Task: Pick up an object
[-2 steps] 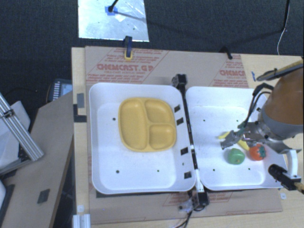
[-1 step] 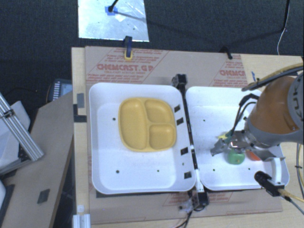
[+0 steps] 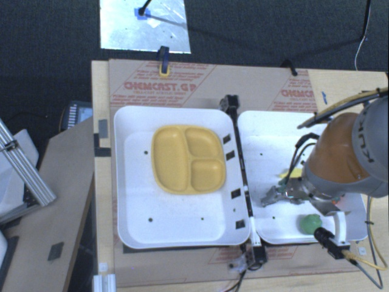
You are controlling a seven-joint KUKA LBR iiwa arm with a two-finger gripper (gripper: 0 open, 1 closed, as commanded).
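Observation:
A yellow three-part plate lies in the left bin. In the right bin, a small green object rests near the front edge. A bit of yellow object peeks out beside the arm's wrist. My gripper hangs low over the right bin's floor, left of the green object and apart from it. Its grey fingers point left, and nothing shows between them. The arm's orange band hides much of the bin behind.
A black divider strip with clips runs between the two bins. Cables loop over the arm at the right. A cardboard sheet lies under both bins.

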